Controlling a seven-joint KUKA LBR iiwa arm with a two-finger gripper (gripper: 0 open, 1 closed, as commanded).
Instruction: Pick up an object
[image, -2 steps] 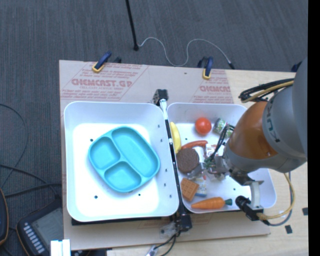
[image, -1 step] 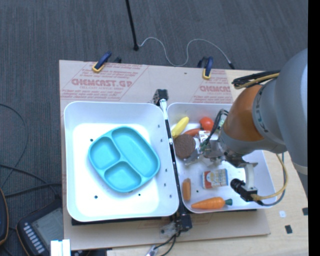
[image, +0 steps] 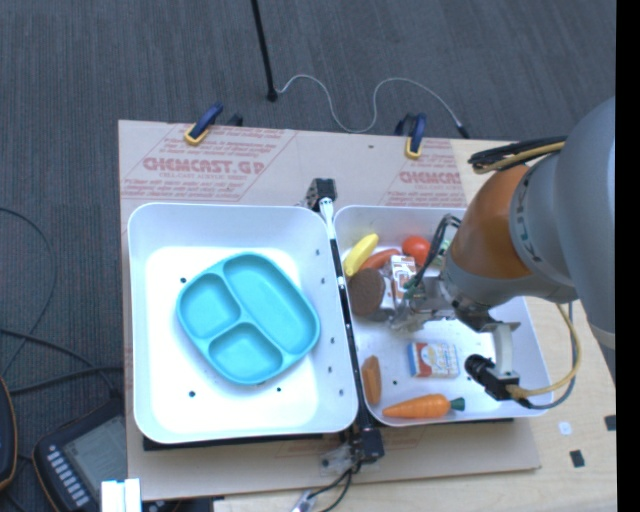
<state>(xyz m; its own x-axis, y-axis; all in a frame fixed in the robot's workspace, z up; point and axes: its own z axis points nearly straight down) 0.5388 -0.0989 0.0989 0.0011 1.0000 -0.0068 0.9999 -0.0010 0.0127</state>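
Your gripper (image: 408, 305) sits low in the right bin (image: 530, 345), centre-right of frame; finger state cannot be told. Brown ball (image: 366, 291) just left of it, carton (image: 433, 359) just below, carrot (image: 420, 406) lower still. Blue tray (image: 248, 317) lies in the left bin (image: 160, 240).

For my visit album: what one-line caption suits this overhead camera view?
Robot arm's gripper lowered among toy foods in the right bin; a blue divided plate lies in the left bin.
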